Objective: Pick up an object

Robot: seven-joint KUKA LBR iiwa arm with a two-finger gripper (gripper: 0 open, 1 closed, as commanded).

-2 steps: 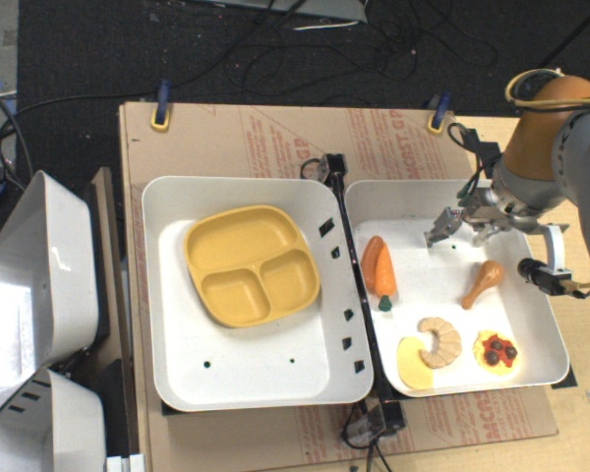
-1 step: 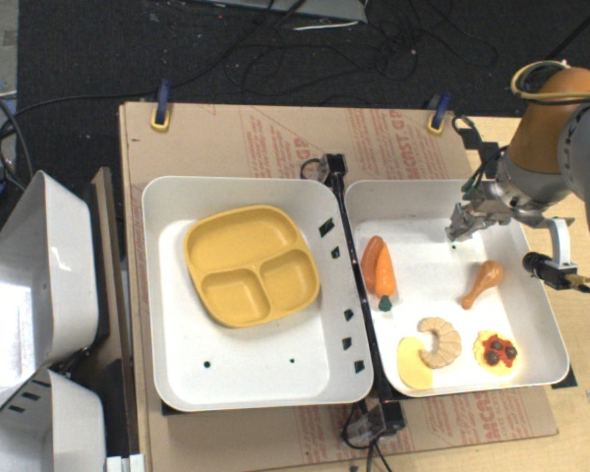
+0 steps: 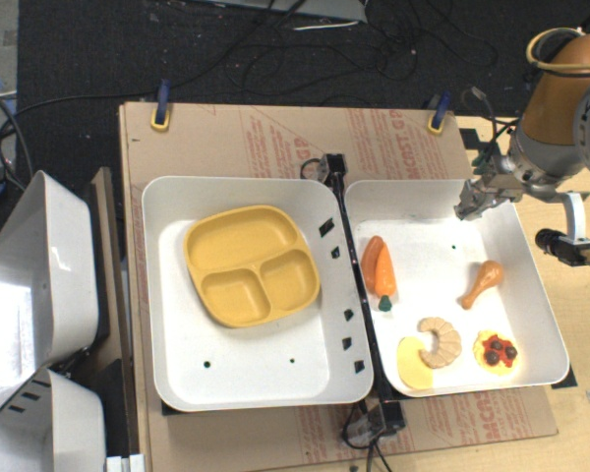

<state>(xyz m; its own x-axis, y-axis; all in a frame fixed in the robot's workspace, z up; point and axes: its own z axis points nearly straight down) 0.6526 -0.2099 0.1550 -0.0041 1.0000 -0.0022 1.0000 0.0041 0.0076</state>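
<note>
The right bin holds an orange carrot near its left wall, a tan chicken drumstick at centre right, a pale shrimp lying on a yellow disc, and a small tart with red and dark berries at the front right. My gripper hangs over the bin's far right corner, above and to the right of the drumstick, with nothing seen in it. Its fingertips are small and dark against the bin.
The left bin carries a yellow three-compartment plate. A black divider with clips runs between the bins. Cardboard lies under both, held by yellow clamps at the back. White containers stand at the far left.
</note>
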